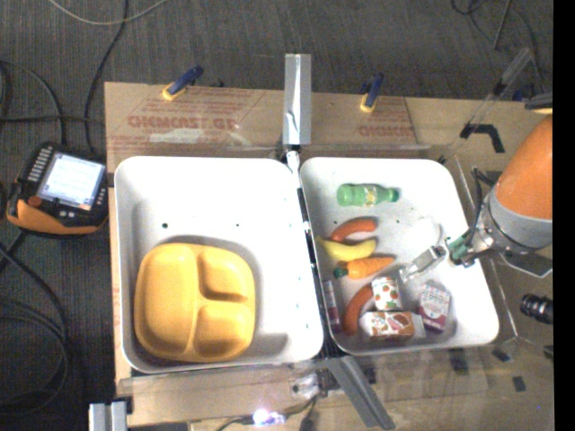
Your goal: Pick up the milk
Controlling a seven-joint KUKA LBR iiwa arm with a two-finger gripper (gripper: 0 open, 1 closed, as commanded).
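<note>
Pendant [58,189] off the tabletop's [121,124] left edge, screen lit.

Left bin [180,173]: one yellow tray [196,301], three compartments, sitting in the near-left part.

Right bin [409,173]: green bottle [367,194] lying on its side near the far wall. Below it, stacked toward the near side: red sausage [353,228], banana [345,248], carrot [368,266], then a second red sausage [357,303] angled toward the near-left corner. All close together, some touching.

Milk [386,294]: small white carton with red and green print, tilted, near the bin's near wall. Sits between the second sausage and the purple carton [435,304]. Just in front of it, touching or nearly so, a red-and-white box [392,324] lying flat.

Claw [426,260]: over the right bin, just up-right of the milk, low over the bin floor. Metallic, pointing down-left from the wrist. Can't tell how far apart its fingers are, or whether it holds anything. Milk appears apart from it.

Arm [526,191] comes in from the right, orange band over the bin's right rim.
</note>
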